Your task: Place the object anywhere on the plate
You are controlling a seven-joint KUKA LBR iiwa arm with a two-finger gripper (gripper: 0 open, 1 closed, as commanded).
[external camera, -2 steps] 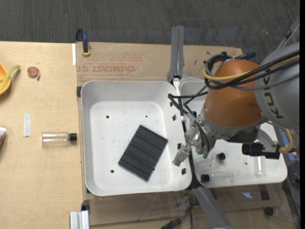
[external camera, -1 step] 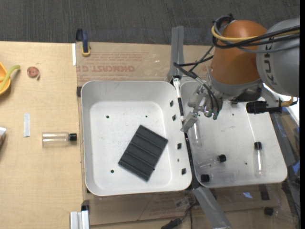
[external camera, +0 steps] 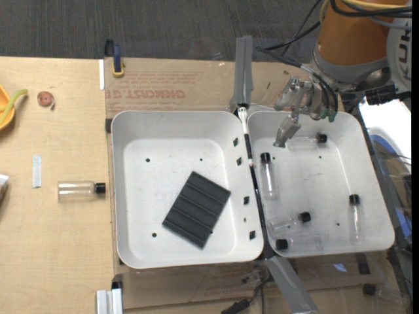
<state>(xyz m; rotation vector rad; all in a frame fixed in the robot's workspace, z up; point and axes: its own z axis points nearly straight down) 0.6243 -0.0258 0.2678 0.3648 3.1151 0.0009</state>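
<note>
Cardboard [external camera: 157,84] print mirrored, unreadable | hand [external camera: 286,136] over right bin [external camera: 373,175]

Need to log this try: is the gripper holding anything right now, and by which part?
Nothing is seen between the fingers of the gripper, which hovers over the right bin. The clear vials lie on the bin floor; the dark plate sits in the left bin.

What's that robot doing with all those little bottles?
The robot arm's gripper hangs over the back of the right bin, where several small clear vials with black caps lie scattered, like the one near the bin's left wall. Nothing shows between its fingers, so it isn't carrying a vial. The left bin holds a dark ridged plate, which has no vial on it yet. Another vial lies out on the bench.
</note>
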